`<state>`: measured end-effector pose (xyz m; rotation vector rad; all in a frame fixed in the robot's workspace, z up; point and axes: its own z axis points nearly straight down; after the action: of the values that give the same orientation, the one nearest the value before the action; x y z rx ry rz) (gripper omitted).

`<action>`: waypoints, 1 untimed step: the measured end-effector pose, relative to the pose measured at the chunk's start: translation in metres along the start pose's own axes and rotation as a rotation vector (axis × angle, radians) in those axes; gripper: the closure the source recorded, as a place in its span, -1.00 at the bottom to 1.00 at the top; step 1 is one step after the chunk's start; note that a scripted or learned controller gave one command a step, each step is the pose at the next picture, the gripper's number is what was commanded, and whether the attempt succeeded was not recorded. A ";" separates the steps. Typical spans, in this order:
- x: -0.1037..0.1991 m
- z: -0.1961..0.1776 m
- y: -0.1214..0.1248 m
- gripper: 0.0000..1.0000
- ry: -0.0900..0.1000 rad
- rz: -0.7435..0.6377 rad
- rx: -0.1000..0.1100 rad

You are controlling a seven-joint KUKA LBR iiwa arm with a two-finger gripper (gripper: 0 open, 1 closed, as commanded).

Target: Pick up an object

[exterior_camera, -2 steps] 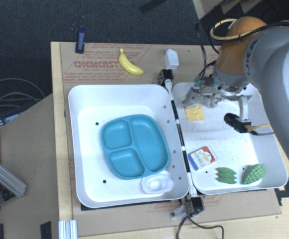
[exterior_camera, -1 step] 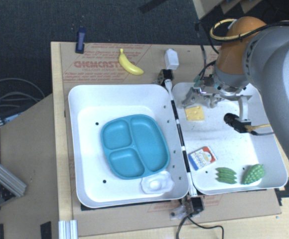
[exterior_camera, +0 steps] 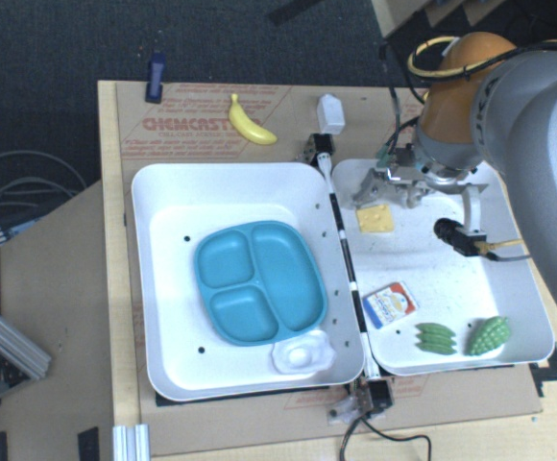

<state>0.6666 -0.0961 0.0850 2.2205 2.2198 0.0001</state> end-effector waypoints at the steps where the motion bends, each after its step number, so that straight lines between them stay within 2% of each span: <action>1: 0.004 0.000 0.000 -1.00 0.000 -0.001 0.001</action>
<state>0.6667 -0.0916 0.0851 2.2202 2.2215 -0.0003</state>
